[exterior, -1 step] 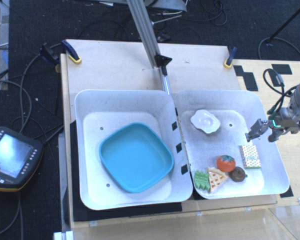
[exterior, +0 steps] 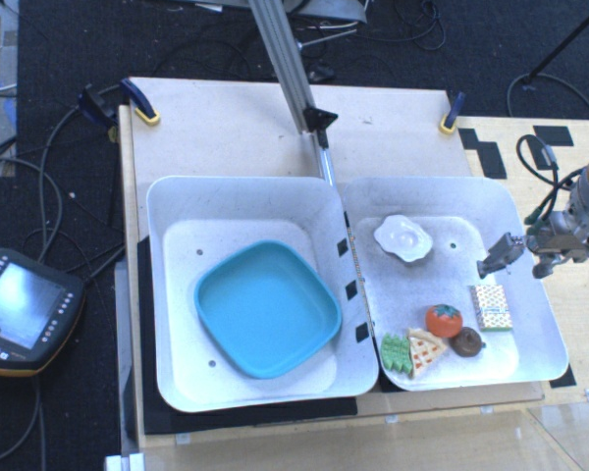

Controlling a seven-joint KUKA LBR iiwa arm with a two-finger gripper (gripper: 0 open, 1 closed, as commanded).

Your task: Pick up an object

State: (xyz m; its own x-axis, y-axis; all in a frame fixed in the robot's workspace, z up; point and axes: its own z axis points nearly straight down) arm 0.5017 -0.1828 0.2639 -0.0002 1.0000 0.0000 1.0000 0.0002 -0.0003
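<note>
Seen from above at a slant: two shallow white plastic bins side by side on a pale wooden bench [exterior: 236, 126], rims matte and rounded at the corners. In the left bin [exterior: 177, 214], a smooth light-blue dish [exterior: 266, 307], squarish with soft corners and a raised lip, lying flat. In the right bin [exterior: 530, 253], several small pieces: a glossy white scalloped piece [exterior: 403, 238] toward the back, a pale patterned rectangular packet [exterior: 492, 307] near the right wall, a round red tomato-like toy [exterior: 444, 320] with a green top, a dark brown ring-shaped piece [exterior: 466, 341] touching it on the right, a wedge in cream and orange [exterior: 426, 350], and a ribbed green piece [exterior: 397, 354] just beside the wedge (both close to the front rim). Above the right bin's right side, the gripper [exterior: 499, 255], dark and metallic, just behind the packet, nothing between its fingers. Fingers apart or together: cannot tell. At the far left, on dark floor, a handheld pendant [exterior: 25, 310] with a lit screen.
</note>
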